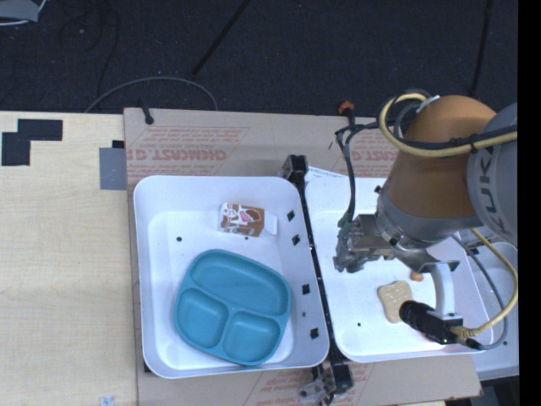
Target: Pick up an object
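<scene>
Two white bins on counter (68, 252); hand (351, 256) low in right bin (355, 328), finger state unclear; beige biscuit-shaped object (393, 299) not yet picked.

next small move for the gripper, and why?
Probably a short shift toward the beige piece in the right bin, then descend. The gripper sits above bare bin floor, with that piece the nearest object, lying apart from it.
</scene>
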### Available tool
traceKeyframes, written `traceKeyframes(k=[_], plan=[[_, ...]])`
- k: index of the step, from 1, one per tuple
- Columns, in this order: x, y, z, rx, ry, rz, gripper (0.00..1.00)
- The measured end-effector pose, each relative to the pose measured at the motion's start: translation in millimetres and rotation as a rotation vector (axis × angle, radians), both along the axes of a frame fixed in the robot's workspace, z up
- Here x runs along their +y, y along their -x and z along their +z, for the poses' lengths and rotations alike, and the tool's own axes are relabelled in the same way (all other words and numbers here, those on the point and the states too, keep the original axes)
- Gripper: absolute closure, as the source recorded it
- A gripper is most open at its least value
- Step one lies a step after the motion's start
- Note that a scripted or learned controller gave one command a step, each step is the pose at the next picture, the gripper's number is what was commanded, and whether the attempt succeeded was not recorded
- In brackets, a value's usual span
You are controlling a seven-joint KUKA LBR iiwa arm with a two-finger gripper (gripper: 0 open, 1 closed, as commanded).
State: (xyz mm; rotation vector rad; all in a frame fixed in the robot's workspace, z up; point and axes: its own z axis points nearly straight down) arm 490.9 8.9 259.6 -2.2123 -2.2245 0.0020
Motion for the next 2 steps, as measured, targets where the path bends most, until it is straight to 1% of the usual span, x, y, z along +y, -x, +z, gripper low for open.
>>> traceKeyframes(k=[1, 2], plan=[[52.7, 3.8, -19.7, 0.003, 0.001, -0.002, 1.00], [100.9, 8.8, -15.8, 0.001, 0.001, 0.000, 1.00]])
